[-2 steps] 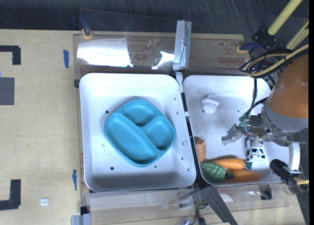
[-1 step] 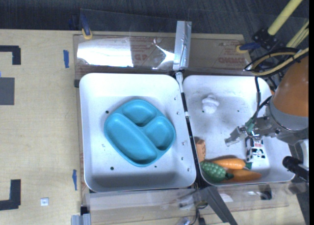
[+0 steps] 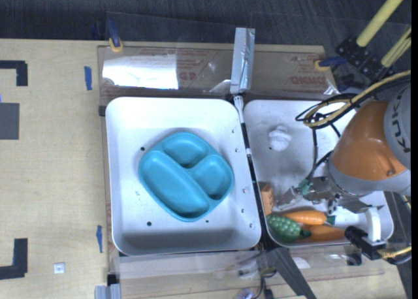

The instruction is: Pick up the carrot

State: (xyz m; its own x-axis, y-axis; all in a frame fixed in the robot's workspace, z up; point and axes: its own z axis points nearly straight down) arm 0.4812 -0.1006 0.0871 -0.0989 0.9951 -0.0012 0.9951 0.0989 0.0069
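Left bin (image 3: 124, 118): shallow white plastic, rounded corners, small dark holes in the floor. In it a glossy blue plate (image 3: 185, 175), smooth, rounded, split into three compartments, sitting diagonally.

Right bin (image 3: 261, 118): same white plastic, floor scuffed grey. A small white lumpy object (image 3: 280, 138) lies near its far end.

Carrot (image 3: 304, 218): smooth, orange, tapered, lying flat at the near end of the right bin, long axis roughly left-right. A second orange piece (image 3: 323, 232) lies just beside it on the near side. Green knobbly item (image 3: 286, 227), bumpy like a cluster of beads, touches the carrot's left end. A small brown-orange object (image 3: 266, 198) sits against the bin's left wall.

Arm: grey with orange band (image 3: 366, 147), reaches in from the right, wrist low over the right bin. Gripper (image 3: 313, 190) hangs just above the carrot, on its far side. Metal parts cluttered there; can't tell if the claw is open or closed. Nothing visibly held.
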